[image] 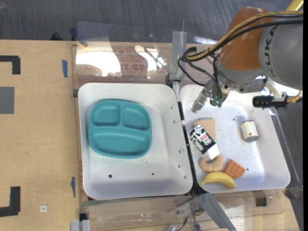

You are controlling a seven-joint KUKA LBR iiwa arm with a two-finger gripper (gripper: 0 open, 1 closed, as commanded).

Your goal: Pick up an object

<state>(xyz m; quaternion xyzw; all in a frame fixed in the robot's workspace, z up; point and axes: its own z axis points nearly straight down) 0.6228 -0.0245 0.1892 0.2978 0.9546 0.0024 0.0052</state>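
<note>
Pincer (208,99) hangs over right bin (269,174), upper left; grip state cannot be told. Below it: cow-patterned block (204,139), banana (219,179), small white cylinder (249,130). Left bin (166,177) carries teal divided plate (120,128).

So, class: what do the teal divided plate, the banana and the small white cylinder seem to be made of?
Teal divided plate: probably moulded plastic, matte with a soft sheen and rounded compartment edges. Banana: likely a plastic toy, evenly yellow and smooth, though real fruit cannot be excluded. Small white cylinder: unclear, perhaps plastic or card; pale, dull, with a tan end.
</note>
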